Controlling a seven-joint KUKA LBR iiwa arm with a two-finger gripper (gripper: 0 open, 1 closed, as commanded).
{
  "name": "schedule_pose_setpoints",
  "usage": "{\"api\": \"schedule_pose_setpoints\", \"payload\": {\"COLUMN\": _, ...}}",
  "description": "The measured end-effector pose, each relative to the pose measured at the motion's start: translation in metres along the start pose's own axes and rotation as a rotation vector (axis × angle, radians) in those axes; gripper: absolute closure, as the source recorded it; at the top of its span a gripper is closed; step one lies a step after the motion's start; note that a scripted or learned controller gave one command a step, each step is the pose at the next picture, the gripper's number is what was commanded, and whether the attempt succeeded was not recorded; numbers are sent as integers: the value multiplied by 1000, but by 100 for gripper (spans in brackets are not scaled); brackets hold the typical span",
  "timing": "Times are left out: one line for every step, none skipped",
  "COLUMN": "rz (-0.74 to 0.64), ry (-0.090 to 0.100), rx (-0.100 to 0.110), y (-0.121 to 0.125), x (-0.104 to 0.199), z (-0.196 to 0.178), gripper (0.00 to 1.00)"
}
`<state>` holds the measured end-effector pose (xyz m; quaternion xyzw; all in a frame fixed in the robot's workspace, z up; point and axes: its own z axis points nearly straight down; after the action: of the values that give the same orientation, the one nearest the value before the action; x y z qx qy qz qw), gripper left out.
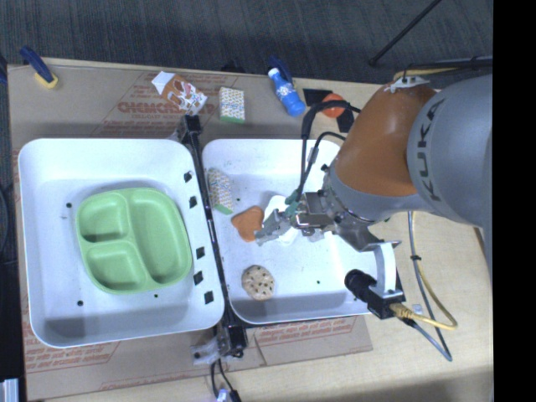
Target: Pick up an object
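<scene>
Cardboard-lined bench [117,107] bears glossy bins; smooth green tray [132,239], round speckled cookie [258,281].

Dark grey carpet-like floor [209,11] across the top of the view, ribbed texture, in shadow toward the bench edge. A thin black rod [419,15] slants across it at upper right. Bench top [469,308] pale tan wood. Brown printed cardboard sheet [126,107] laid flat on the bench, red lettering showing at its back and front margins. A blue clamp [39,67] with yellow tip grips the bench's far left edge. Lighting even, from overhead, soft shadows only; brightest on the bench, falling off on the floor.
</scene>
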<state>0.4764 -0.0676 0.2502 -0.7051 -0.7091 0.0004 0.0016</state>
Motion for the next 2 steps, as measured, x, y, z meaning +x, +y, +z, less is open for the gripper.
{"api": "schedule_pose_setpoints", "payload": {"rz": 0, "ry": 0, "rx": 0, "y": 0, "x": 0, "z": 0, "gripper": 0}}
{"api": "schedule_pose_setpoints", "payload": {"rz": 0, "ry": 0, "rx": 0, "y": 0, "x": 0, "z": 0, "gripper": 0}}
